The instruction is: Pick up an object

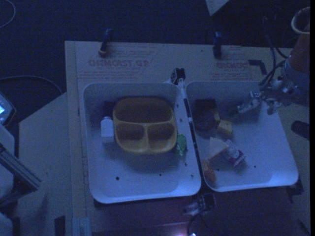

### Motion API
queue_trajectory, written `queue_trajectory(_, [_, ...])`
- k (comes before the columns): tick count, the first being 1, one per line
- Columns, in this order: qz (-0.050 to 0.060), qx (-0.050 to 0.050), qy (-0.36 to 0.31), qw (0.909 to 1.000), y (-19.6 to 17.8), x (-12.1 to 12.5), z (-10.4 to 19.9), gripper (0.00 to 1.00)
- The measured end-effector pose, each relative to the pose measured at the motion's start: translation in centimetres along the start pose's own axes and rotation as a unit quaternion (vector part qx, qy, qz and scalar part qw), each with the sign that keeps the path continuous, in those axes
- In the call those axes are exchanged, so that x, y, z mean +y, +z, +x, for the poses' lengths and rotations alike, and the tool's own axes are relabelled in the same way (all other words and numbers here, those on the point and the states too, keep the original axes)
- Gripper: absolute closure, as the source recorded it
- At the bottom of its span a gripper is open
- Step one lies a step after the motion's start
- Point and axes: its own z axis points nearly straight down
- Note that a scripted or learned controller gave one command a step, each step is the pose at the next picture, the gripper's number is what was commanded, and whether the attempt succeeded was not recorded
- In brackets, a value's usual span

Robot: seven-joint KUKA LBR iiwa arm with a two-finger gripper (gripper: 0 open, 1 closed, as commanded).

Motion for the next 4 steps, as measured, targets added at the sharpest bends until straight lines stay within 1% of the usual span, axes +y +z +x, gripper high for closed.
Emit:
queue_trajectory(1, [-0.007, -0.001, -0.002, 1.0000, -0.8, 0.3, 0.0, 0.00])
queue_trajectory(2, [-0.005, -0.001, -0.002, 1.0000, 4.7, 1.3, 0.0, 0.00])
queue_trajectory(3, [-0.005, -0.001, -0.002, 1.0000, 9.0, 1.0, 0.1, 0.00])
queue_trajectory(4, [-0.008, 0.001, -0.001, 1.0000, 13.9, 1.3, 0.2, 0.00])
